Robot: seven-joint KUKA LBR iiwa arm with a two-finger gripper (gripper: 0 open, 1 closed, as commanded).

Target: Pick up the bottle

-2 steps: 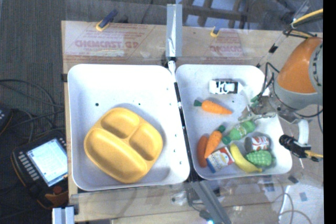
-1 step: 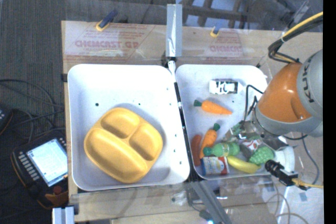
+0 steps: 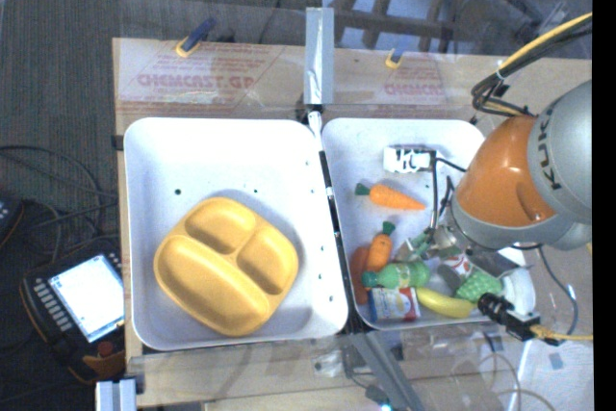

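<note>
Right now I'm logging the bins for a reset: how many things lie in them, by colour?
Yellow: 2, the big yellow plastic divided tray and the small yellow toy banana.
Orange: 2, the orange toy carrot and a smaller orange carrot.
Green: 1, the green plastic bottle.
Total: 5, counting only what I can make out.

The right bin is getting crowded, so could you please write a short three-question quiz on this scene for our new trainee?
1. True or false: the yellow divided tray lies in the right bin.
2. What lies nearest the green bottle? A) the banana B) the larger carrot C) the white tag
3. Fill in: the arm is over the ____ bin.

Key: 1 false, it lies in the left bin; 2 A; 3 right.
</note>
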